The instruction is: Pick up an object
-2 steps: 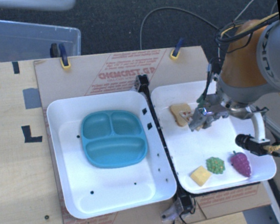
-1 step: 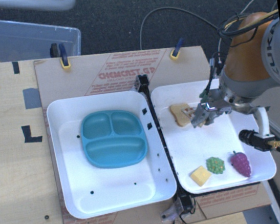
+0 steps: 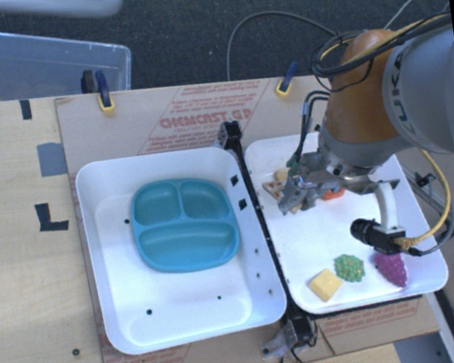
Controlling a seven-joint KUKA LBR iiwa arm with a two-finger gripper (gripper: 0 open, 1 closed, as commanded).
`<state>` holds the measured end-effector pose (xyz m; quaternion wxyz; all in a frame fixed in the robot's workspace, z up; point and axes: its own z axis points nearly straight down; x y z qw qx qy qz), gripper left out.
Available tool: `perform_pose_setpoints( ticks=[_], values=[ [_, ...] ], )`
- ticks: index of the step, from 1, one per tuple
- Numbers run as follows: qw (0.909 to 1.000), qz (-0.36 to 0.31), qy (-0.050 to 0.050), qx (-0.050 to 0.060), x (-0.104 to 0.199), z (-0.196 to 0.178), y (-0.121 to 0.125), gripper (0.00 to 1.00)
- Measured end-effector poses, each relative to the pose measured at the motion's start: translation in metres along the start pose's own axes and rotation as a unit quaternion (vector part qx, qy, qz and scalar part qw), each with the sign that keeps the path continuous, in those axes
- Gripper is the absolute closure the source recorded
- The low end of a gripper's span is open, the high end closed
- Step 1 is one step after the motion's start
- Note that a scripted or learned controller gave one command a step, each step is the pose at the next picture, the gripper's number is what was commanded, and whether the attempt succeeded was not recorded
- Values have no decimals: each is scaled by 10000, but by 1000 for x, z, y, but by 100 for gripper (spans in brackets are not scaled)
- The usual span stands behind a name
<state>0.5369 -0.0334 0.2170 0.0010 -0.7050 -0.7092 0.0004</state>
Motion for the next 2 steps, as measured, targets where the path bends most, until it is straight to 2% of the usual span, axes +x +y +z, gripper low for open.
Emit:
perform_pose_setpoints(
  ticks=[2],
  values=[
    [10000,-5,0,-1,94,-12,-1,100]
  ],
)
